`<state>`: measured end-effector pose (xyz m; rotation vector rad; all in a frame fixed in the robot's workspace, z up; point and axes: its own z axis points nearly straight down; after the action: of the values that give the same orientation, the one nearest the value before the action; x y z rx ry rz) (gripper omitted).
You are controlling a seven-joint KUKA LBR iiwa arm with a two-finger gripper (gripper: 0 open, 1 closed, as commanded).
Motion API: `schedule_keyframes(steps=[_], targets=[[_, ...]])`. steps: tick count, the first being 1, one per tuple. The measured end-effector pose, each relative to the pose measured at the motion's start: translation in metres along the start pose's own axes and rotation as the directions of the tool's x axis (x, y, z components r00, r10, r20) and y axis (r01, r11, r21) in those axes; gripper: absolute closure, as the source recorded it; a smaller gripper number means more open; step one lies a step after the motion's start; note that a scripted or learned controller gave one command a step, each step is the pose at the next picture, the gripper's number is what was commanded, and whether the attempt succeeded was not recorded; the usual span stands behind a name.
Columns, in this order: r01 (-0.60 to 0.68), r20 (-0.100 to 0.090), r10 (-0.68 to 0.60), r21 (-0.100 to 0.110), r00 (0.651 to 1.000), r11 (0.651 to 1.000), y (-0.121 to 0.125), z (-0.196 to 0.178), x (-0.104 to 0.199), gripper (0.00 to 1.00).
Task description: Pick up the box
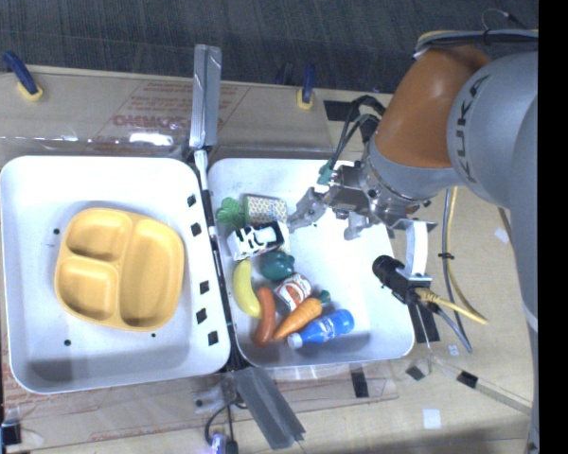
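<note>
While the arm (473,112) hangs over the right bin (383,334), the left bin (19,253) holds a yellow tray (121,266). Toys crowd the right bin's left side: a banana (246,289), carrot (298,318) and bottle (324,330). The box (257,238) lies there, left of and slightly below the gripper (314,208), apart from it. Fingers look spread and grasp nothing.

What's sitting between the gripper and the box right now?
Nothing visible. The gripper hangs over the right bin, just right of the box, with only bare bin floor between them. The clutter crowds the box's other sides: sponge above, banana and green toy below.
</note>
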<state>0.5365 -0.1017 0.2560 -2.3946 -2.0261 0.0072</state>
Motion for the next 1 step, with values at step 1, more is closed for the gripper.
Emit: schedule_keyframes(steps=[1], targets=[[0.097,0.001,-0.097,-0.006,0.995,0.995,0.0157,-0.0032,-0.0298,0.0]])
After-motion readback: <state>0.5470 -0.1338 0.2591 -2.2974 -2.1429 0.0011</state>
